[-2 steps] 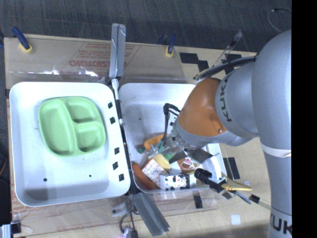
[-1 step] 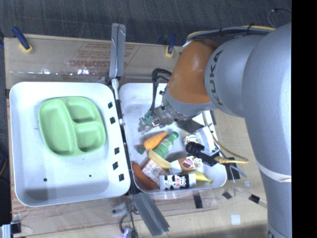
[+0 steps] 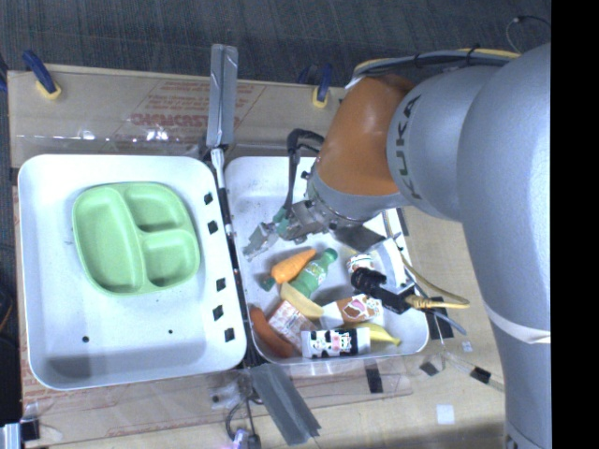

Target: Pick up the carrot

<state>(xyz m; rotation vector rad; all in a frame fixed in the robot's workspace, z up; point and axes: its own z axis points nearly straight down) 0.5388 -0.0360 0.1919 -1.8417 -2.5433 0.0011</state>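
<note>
Probably a robotics lab: KUKA arm (image 3: 449, 138) over clamped white bins (image 3: 56, 344)

Dark ribbed floor (image 3: 140, 17) beyond, tan wooden bench (image 3: 112, 101), blue clamps (image 3: 42, 73) on its far edge

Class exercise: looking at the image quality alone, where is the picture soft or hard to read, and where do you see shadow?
Camera view: the gripper is blurred and hard to read; the carrot beside it is fairly sharp; soft shadow darkens the left bin's lower corner.

Even, fairly bright overhead light. Glare on arm (image 3: 487, 129) at 3 o'clock; left bin (image 3: 56, 344) nearly washed out. Soft shadow under arm in right bin (image 3: 253, 185). Slightly soft, grainy overall.
</note>
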